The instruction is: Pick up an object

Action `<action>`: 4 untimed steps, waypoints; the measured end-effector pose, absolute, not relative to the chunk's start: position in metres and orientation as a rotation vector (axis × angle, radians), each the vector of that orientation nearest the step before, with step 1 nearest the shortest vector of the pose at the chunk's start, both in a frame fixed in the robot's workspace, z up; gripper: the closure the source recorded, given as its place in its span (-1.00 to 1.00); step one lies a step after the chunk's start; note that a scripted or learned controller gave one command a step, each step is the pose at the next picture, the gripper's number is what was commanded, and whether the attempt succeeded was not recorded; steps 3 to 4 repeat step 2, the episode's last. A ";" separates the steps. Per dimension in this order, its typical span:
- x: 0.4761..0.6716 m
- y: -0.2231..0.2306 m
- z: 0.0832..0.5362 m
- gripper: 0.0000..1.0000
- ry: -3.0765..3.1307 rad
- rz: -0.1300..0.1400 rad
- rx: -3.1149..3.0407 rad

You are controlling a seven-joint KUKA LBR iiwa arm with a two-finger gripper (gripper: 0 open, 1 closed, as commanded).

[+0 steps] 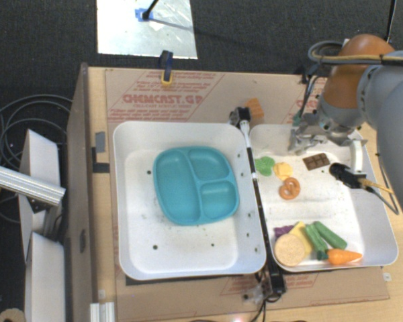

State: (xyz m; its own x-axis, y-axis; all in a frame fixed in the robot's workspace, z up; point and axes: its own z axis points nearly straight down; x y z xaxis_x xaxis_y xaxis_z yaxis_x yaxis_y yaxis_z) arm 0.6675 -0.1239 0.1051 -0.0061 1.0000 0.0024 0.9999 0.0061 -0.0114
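My gripper [303, 141] hangs over the far end of the right bin [373, 213], pointing down near its back wall. Just in front of it lies a brown chocolate bar [316, 161]. Left of that are a green piece [264, 164] and a yellow piece [283, 170], with an orange pretzel [289, 188] a little nearer. At the bin's near end lie a round cracker [290, 249], a purple piece [283, 231], green beans [324, 237] and a carrot [344, 255]. I see nothing held in the gripper.
The left bin [138, 247] holds a teal divided plate [195, 183]. A ridge [255, 193] where the two bin walls meet runs between them. The grey arm with its orange band [359, 59] reaches in from the upper right.
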 end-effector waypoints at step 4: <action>0.587 -0.131 0.141 -1.00 -2.223 -0.002 -2.222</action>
